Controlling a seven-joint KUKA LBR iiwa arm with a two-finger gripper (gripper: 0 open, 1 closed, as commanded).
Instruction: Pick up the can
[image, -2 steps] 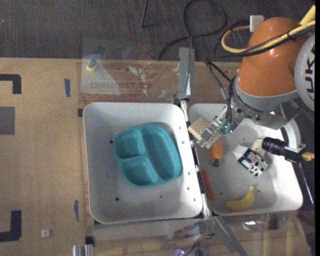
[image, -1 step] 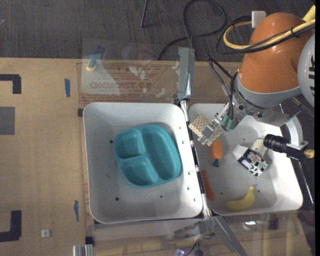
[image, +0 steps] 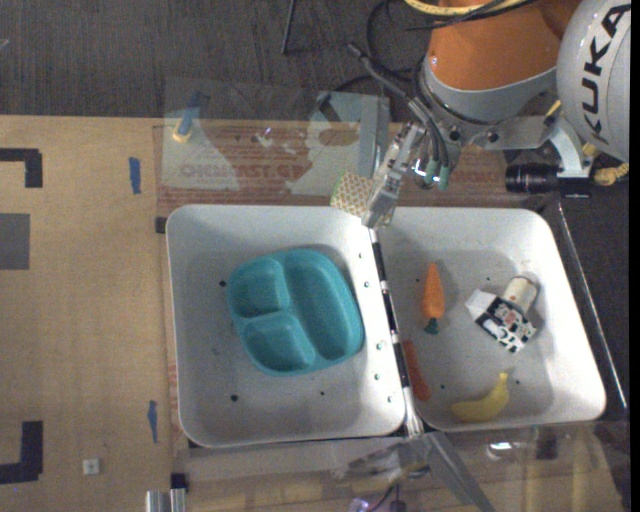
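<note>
The can (image: 505, 312) lies on its side in the right bin (image: 565, 330), toward that bin's right half. It has a black-and-white label and a pale end facing the back. My gripper (image: 383, 203) hangs over the back end of the divider between the two bins, well to the left of and behind the can. Nothing shows in its grasp.
In the right bin an orange carrot (image: 432, 292) lies left of the can, a yellow banana (image: 482, 400) lies near the front and a thin red piece (image: 413, 368) runs along the divider. A teal divided plate (image: 295, 310) sits in the left bin (image: 195, 330).
</note>
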